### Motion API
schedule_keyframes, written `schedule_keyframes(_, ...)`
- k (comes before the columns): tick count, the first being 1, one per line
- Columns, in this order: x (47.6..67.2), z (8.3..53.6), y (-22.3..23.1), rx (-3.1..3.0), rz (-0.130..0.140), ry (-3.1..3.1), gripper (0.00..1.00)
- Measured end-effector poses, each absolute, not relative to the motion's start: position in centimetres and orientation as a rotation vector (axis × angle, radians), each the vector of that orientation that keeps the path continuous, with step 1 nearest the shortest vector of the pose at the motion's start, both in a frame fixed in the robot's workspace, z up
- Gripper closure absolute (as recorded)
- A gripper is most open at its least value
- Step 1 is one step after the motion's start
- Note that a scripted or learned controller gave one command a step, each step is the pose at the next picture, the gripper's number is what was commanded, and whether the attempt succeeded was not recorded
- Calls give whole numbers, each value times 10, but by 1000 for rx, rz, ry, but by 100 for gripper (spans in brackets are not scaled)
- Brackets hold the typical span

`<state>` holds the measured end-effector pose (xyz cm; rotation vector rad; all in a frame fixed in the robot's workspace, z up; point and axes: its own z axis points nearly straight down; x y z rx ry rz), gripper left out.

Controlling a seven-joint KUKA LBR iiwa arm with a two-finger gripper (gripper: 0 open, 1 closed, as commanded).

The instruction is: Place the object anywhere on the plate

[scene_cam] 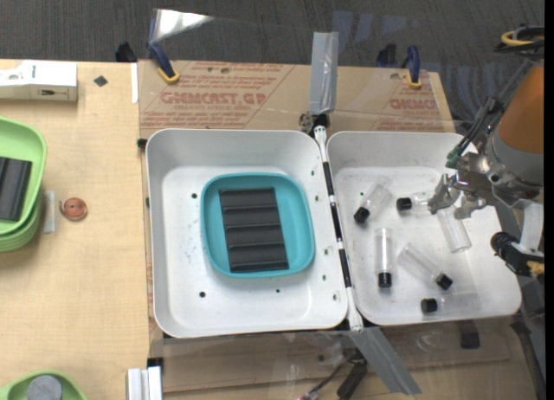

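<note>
Vials (383, 255) with black caps lie scattered in the right bin (485, 307), awaiting pickup. Beyond them the gripper (453, 199) hovers; whether its fingers are parted cannot be told. Left of that bin, the teal plate (299, 216) waits.

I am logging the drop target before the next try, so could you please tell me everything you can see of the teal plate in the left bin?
The teal plate is a rounded-square dish with a raised rim, apparently smooth plastic. It lies flat at about the middle of the left white bin, turned slightly against the bin's walls. A black ribbed insert with lengthwise ridges covers most of its floor. The teal rim stays bare all round. The gripper is over the right bin, apart from it.
</note>
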<state>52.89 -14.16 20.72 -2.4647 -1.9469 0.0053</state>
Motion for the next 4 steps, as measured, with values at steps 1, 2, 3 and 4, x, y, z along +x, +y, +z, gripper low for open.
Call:
schedule_keyframes(1, 516, 196, -104, -2328, 5, -2105, 100)
schedule_keyframes(2, 526, 190, -38, -2272, 6, -2166, 100)
schedule_keyframes(3, 515, 203, 21, -2163, 5, -2276, 100)
schedule_keyframes(4, 515, 203, 21, -2164, 5, -2275, 0)
